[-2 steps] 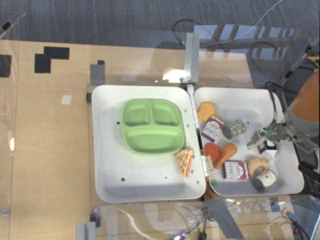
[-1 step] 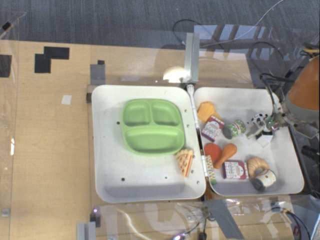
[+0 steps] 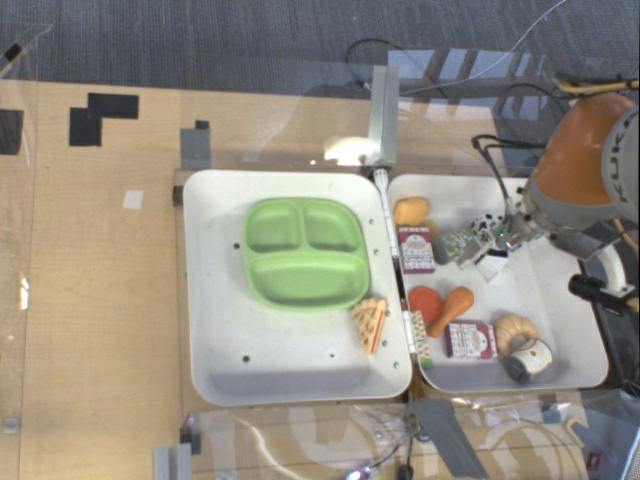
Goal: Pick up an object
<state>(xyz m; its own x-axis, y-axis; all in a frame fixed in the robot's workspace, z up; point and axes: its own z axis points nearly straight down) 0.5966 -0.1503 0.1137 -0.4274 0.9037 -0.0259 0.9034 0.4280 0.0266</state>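
Two shallow white bins sit side by side on the tabletop (image 3: 90, 298), and the gripper (image 3: 484, 240) hangs low over the upper middle of the right bin (image 3: 575, 353), reaching in from the arm's orange-banded wrist (image 3: 578, 158) at that bin's upper right corner. How far its fingers stand apart cannot be told; the tip is a tangle of dark, green and white parts, and nothing can be made out between the fingers.

Just beside the gripper toward the left bin stands a small pink-and-white carton (image 3: 416, 249), and beyond that, a little farther up, lies a round orange-yellow item (image 3: 410, 210). Nearer the camera from the gripper, a toy drumstick (image 3: 452, 311) lies tilted, its thin end touching a flat red-orange piece (image 3: 425, 302). Farther toward the front edge sit a second pink carton (image 3: 469, 340), a toy croissant (image 3: 516, 330) just beside it, and a small grey can (image 3: 528, 360) touching the croissant.

Well apart from the gripper, in the left bin (image 3: 215, 268), a green divided plate (image 3: 305, 252) lies flat, with a toy pizza slice (image 3: 370, 322) just beside its near right corner, close to the wall between the bins.
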